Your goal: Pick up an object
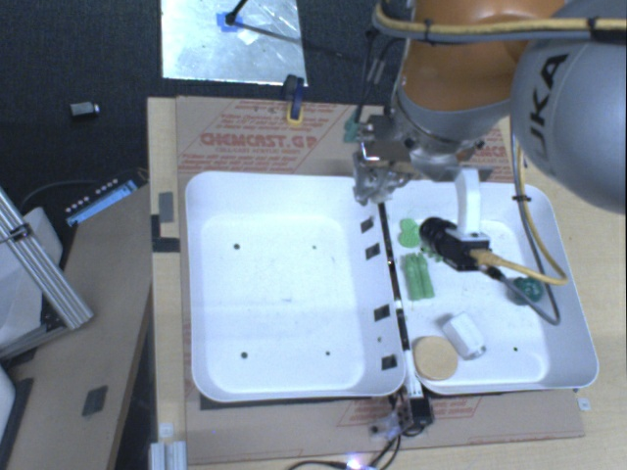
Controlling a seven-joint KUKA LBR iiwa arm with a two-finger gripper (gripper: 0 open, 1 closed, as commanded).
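Two white bins [274,189] sit below me; my gripper [377,186] hangs over the divider, grip unreadable. Nearest target, the green block [420,278], lies right bin — I'd descend squarely over it.

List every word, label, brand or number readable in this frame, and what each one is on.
"CHEMCAST GP" in red, on the brown sheet under the bins, above the left bin.
"UKA", cut off by the arm's curve, on the grey arm.
More red print on the sheet's near edge below the bins: too small and blurred to read.
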